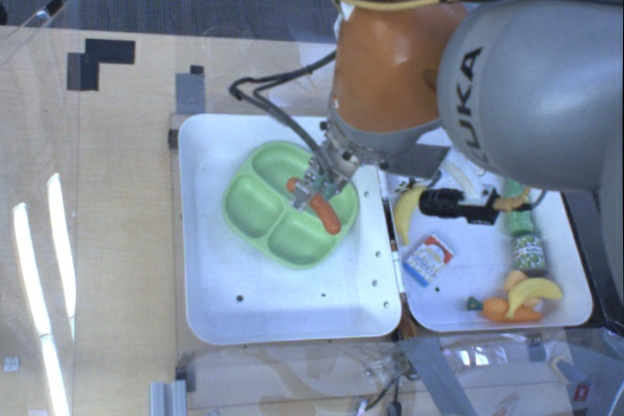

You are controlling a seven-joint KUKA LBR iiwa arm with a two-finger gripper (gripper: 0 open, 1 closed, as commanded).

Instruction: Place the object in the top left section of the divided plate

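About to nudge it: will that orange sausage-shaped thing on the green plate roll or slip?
Probably yes. The orange sausage-shaped piece looks rounded and elongated, so it may roll sideways. It lies by a divider ridge of the green plate, which might check it. Its surface looks smooth, so possibly slippery.

Divided plate [261,202] – light green. Sausage-shaped object [325,215] on it – orange-red. Bins [210,307] white. Arm [526,83] grey, orange band. Bananas [534,288] yellow, small box [428,259] white with red and blue print – bench [88,209] pale wood.

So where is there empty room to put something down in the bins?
Bare floor in the left bin, in front of the green divided plate and along its left wall. The right bin is crowded: bananas, carton, arm overhead.
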